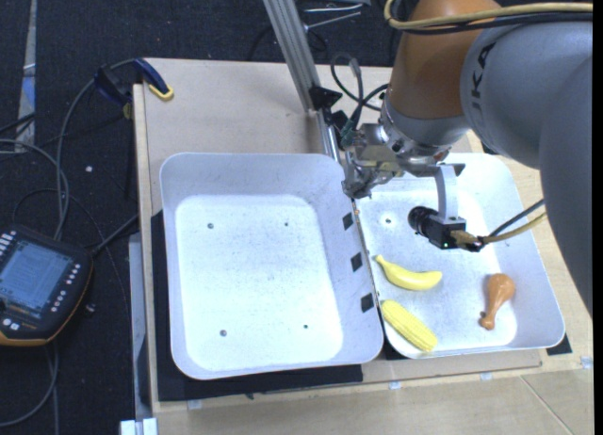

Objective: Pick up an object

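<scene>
My gripper (pixel 363 177) hangs over the right bin's (pixel 528 325) upper left corner, by the divide between bins. Wrist housing blocks it; grip state: cannot tell, nothing visibly held. Banana (pixel 408 275) lies near the bin's left wall, corn (pixel 409 325) just below it, drumstick (pixel 495 298) well right. My arm (pixel 509 66) cuts off the bin's far edge.

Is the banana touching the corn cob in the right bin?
Apart. The camera view shows a strip of white bin floor between the banana and the corn cob lying below it in the right bin.
</scene>
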Available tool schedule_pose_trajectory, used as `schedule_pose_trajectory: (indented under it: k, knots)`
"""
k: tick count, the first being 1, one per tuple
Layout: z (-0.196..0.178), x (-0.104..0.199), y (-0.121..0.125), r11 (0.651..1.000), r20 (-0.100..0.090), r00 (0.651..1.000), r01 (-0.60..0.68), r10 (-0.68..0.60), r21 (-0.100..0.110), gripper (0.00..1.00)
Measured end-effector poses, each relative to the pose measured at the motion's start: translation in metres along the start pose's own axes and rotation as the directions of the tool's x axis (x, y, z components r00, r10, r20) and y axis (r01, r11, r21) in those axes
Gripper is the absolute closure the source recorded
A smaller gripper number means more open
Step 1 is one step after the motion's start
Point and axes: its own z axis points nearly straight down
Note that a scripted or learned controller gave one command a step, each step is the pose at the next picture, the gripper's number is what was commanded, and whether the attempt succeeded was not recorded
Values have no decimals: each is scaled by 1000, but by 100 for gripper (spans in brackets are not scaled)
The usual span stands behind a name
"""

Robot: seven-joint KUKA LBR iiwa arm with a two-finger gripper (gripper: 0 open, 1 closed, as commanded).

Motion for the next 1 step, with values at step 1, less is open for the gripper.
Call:
schedule_pose_trajectory:
  k: [1]
  knots:
    - [10, 45, -8, 1000, 0, 1000, 0, 0, 0, 100]
